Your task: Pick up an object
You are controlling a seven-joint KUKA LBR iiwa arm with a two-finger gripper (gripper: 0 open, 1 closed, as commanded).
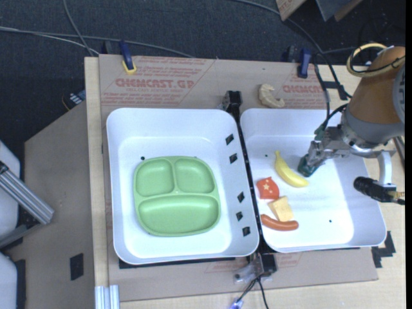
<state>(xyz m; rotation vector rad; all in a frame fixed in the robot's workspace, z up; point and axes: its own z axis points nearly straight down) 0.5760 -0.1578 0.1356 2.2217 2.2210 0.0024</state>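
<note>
Even overhead light, soft shadows. Mild glare on white bins (122,172). Slightly soft focus, grainy; dark floor (161,18) underexposed.

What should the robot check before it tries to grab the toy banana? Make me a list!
1. Banana is in reach: ok. It lies in the right bin, right next to the gripper.
2. Gripper is lined up over the banana: not ok. It sits at the banana's right side, not above its middle.
3. Fingers are open wide enough: cannot tell.
4. Nothing is already held: cannot tell.
5. Room around the banana: ok. The red toy, cheese wedge and sausage lie apart from it, nearer the front.
6. Green divided plate is out of the way: ok. It rests in the left bin.
</note>
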